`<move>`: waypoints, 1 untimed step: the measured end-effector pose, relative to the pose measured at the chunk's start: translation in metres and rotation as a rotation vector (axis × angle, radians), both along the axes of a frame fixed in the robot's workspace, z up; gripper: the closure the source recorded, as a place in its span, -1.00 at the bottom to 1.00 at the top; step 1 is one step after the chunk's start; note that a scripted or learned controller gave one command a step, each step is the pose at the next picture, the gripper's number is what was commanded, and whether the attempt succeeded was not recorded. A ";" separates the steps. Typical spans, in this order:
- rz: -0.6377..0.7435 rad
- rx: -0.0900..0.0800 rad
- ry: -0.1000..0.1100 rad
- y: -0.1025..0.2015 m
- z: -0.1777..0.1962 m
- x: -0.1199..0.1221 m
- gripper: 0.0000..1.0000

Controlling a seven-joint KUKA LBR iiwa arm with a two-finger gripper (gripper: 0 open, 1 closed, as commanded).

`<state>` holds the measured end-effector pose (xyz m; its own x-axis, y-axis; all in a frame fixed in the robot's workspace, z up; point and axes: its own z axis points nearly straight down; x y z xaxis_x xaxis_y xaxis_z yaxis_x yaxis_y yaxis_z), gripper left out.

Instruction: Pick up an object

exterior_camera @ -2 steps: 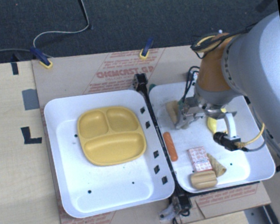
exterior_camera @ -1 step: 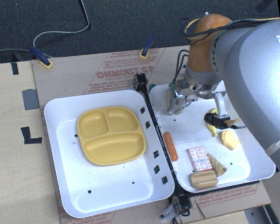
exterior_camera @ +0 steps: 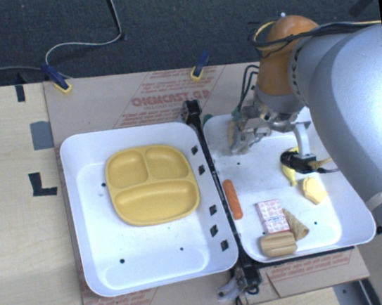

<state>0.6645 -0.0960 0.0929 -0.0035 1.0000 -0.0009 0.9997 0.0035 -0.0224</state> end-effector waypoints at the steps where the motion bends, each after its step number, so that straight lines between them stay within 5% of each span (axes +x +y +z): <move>1: 0.000 0.000 -0.001 0.000 0.000 0.000 -1.00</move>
